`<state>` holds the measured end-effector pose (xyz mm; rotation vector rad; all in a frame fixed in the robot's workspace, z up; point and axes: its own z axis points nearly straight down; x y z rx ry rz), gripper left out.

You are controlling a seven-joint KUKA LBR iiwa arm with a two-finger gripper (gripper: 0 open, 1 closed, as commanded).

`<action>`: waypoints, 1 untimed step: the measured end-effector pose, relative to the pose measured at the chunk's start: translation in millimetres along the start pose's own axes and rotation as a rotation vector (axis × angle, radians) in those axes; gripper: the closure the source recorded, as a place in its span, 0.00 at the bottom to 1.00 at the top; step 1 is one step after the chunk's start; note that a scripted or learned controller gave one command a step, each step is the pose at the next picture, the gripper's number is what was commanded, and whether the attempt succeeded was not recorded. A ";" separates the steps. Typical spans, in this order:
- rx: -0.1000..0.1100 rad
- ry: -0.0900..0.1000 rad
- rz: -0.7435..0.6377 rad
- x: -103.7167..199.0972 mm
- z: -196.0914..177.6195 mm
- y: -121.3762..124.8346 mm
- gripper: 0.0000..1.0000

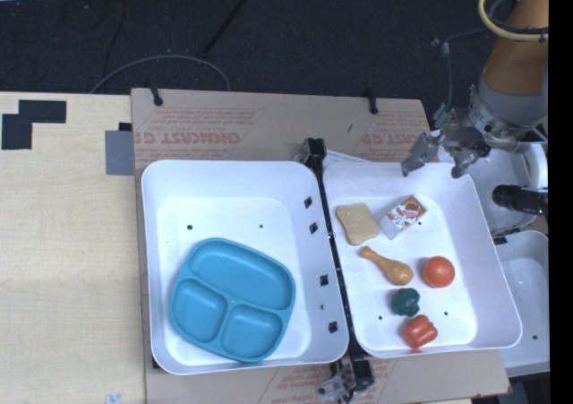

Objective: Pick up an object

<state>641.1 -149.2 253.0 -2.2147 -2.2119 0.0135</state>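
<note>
Dark floor with loose cables runs along the top of the view, and below it the pale worktop (63,241) carries a sheet of printed cardboard (269,129) on which two shallow white bins sit side by side.

Going from the left, the left bin (161,180) holds a single blue divided plate (233,299), lying flat toward its near side. Nothing there looks like a target for picking.

Past the black clips at the seam, the right bin (474,214) holds all the small things. A tan slice of toy bread (357,223) lies near the seam, with a small white and red carton (405,214) just beside it. Nearer the camera lie a toy drumstick (387,264), an orange-red tomato (438,272), a dark green piece (406,301) and a red-orange piece (419,330). All of them rest on the bin floor, apart from the arm.

At the far right, the hand (442,157) hangs over the far corner of the right bin, its two fingers spread apart with nothing between them. It is near the carton but clear of it.

As a judgement, the task is at its start: nothing has been lifted, and no object is gripped. What is left is nearly everything, namely to settle over one piece, descend, close on it and raise it. The carton and the bread seem the closest candidates.
</note>
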 end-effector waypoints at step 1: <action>-0.014 -0.002 -0.002 0.1 -8.2 2.1 0.00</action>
